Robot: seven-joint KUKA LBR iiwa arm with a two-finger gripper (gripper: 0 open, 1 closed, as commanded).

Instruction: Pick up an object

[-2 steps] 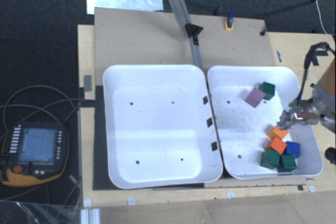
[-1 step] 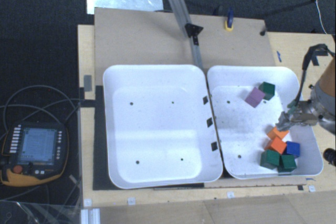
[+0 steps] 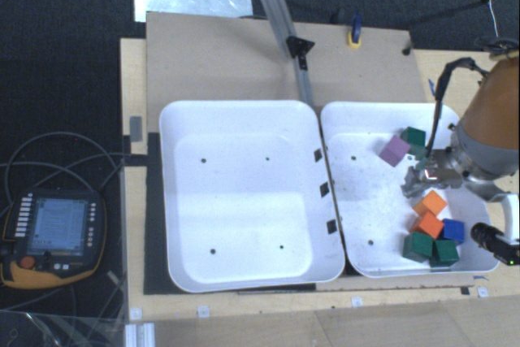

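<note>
Arm (image 3: 494, 122): enters from the right edge, wrist bent down into the right bin (image 3: 366, 252); the orange band is the broad rounded part at the frame edge, grey section beneath it; a black cable (image 3: 439, 106) loops up and over from the wrist
Gripper (image 3: 416, 181): low in the right bin, just above the orange blocks and just right of the purple block; metal parts read as a grey blur; whether the jaws are wide or narrow cannot be told, and no block is seen between them
Purple block (image 3: 396, 149): tilted, on the bin floor beside a dark green block (image 3: 415, 136) near the far wall
Orange blocks (image 3: 431, 213): two, touching, just below the gripper; the upper one is paler
Blue block (image 3: 453, 231): touching the orange pair on its right
Green blocks (image 3: 430, 248): two, dark, in the near right corner, touching each other
Left bin (image 3: 179, 256): white, small dark dots on its floor
Hidden or cut off: the arm beyond the frame edge; gripper detail lost to blur
Teach pendant (image 3: 53, 238): on the floor at left, screen lit, text too small to read; cables curl around it
Writing: none legible
</note>
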